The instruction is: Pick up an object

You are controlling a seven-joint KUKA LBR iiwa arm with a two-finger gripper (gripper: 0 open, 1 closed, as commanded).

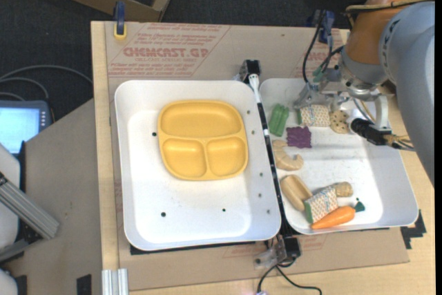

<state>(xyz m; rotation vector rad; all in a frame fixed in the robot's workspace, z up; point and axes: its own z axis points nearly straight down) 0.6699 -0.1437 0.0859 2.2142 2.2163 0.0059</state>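
In the right bin (387,169), gripper (319,106) low at the far edge, grip state hard to tell, just beside a patterned packet (315,115), purple piece (299,137) nearby, yellow tray (203,138) in the left bin (138,169)

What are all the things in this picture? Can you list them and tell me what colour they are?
left bin: 1, white, left side of the bench
divided plate: 1, yellow, inside the left bin
right bin: 1, white, right side of the bench
green block: 1, green, right bin, upper left
purple piece: 1, purple, right bin, beside the green block
carrot: 1, orange with green tip, right bin, front edge
bread-like pieces: a few, tan, right bin, left and front
clamp: 1, blue and yellow, bench's far left corner
arm: 1, grey with orange band, reaching in from the right
end effector: 1, grey, over the right bin's far end
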